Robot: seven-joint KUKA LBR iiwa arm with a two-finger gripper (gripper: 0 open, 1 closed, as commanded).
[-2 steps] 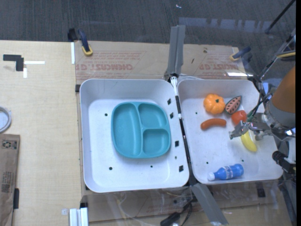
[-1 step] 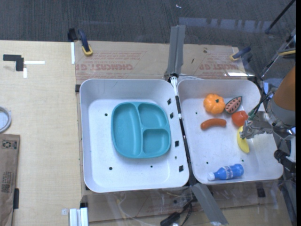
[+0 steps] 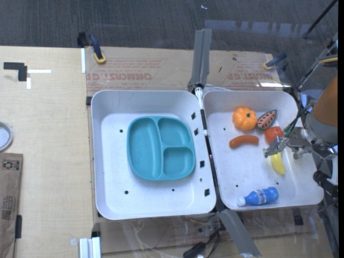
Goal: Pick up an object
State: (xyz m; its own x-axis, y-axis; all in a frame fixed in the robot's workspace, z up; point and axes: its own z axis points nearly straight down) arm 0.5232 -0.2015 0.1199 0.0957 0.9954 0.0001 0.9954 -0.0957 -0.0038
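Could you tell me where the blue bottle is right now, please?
The blue bottle lies on its side near the front edge of the right bin, below the banana.

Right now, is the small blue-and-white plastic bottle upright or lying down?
Lying down. The small blue-and-white plastic bottle rests on its side on the right white bin's floor, near its front wall.

Even, bright overhead light, no hard shadows. Soft faint shadow inside the left bin [image 3: 102, 160] along its walls and under the teal tray [image 3: 161, 147]. White bins run near overexposed, the right bin [image 3: 242, 179] floor washed out. Slight sheen on the cardboard sheet [image 3: 145, 69] at the desk's far edge. Dark floor [image 3: 134, 9] beyond is dim and grainy. Overall focus soft, small details low-res; arm [image 3: 328, 112] at the right edge slightly blurred.
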